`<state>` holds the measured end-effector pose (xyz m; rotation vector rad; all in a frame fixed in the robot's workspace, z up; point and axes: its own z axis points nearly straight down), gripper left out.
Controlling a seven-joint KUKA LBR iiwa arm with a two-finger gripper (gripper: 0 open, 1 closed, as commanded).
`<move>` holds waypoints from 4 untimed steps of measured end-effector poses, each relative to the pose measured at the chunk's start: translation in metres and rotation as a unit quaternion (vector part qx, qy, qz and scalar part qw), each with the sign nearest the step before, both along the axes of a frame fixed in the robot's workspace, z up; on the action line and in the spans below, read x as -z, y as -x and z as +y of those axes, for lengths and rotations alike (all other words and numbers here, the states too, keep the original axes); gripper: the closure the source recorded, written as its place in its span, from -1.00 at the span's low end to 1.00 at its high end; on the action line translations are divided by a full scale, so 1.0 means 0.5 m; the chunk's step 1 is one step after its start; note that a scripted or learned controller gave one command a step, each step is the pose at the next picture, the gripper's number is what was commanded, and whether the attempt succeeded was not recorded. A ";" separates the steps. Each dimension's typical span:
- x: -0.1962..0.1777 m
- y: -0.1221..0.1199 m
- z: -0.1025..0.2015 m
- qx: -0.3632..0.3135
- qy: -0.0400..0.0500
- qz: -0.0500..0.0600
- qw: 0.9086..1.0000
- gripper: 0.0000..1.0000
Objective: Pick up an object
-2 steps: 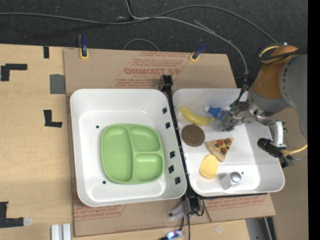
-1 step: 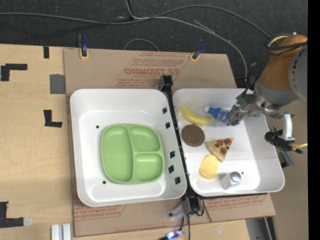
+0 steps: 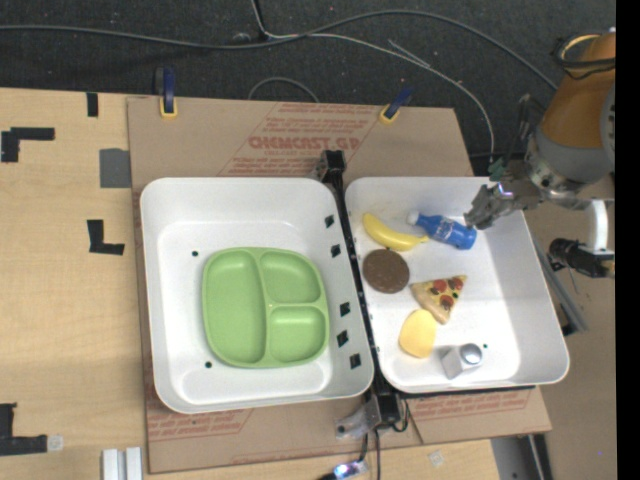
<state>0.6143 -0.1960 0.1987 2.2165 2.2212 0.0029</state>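
The right bin point(image 3: 520, 298) holds a banana point(image 3: 390, 233), a blue bottle point(image 3: 445, 231) with a white cap, a brown round cookie point(image 3: 385, 270), a pizza slice point(image 3: 442, 295), a yellow lemon point(image 3: 419, 334) and a small grey cup point(image 3: 459, 358). My gripper point(image 3: 487, 206) hangs over the bin's far right part, just right of the blue bottle's end and close to it. Its dark fingers point down and left, with nothing seen between them.
The left bin point(image 3: 170, 268) holds a green divided plate point(image 3: 265, 305). A black divider with clips point(image 3: 345, 268) joins the two bins. Cables point(image 3: 300, 28) run over the dark surface behind the cardboard mat. The arm's orange band point(image 3: 580, 108) stands at the right edge.
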 end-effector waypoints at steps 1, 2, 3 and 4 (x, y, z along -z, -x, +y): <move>-0.084 -0.002 0.001 0.000 0.000 0.001 1.000 1.00; -0.071 0.015 0.127 -0.002 -0.002 0.003 1.000 1.00; -0.085 0.031 0.242 -0.003 -0.002 0.003 1.000 1.00; -0.094 0.060 0.348 -0.002 -0.002 0.003 1.000 1.00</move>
